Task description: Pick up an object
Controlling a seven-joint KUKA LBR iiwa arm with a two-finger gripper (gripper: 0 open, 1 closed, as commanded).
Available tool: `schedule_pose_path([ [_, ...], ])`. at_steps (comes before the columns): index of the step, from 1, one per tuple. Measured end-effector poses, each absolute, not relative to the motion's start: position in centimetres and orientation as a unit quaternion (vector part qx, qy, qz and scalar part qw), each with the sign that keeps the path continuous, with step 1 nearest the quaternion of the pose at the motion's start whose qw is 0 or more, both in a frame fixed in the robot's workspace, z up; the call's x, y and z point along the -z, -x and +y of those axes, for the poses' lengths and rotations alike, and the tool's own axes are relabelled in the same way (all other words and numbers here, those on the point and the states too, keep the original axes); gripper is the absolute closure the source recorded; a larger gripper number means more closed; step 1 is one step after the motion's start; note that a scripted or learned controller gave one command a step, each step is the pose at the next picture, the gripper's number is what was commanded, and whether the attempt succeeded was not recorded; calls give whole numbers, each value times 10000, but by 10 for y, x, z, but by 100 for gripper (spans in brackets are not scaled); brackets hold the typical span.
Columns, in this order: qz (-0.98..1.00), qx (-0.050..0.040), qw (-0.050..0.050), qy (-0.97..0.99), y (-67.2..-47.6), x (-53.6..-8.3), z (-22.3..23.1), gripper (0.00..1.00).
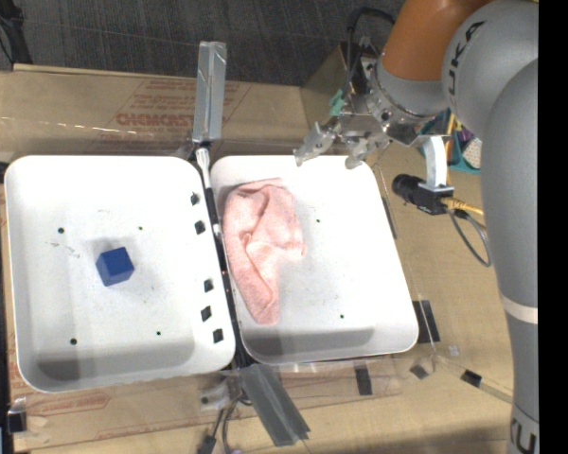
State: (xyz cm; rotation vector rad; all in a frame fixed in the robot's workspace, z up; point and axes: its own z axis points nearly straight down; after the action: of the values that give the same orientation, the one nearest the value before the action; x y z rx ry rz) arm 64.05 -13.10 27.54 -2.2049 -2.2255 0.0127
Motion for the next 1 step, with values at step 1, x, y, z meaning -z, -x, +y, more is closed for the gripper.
schedule_pose_path([
  [1,-7801,-31,49,6256,-656,-111,-129,0],
])
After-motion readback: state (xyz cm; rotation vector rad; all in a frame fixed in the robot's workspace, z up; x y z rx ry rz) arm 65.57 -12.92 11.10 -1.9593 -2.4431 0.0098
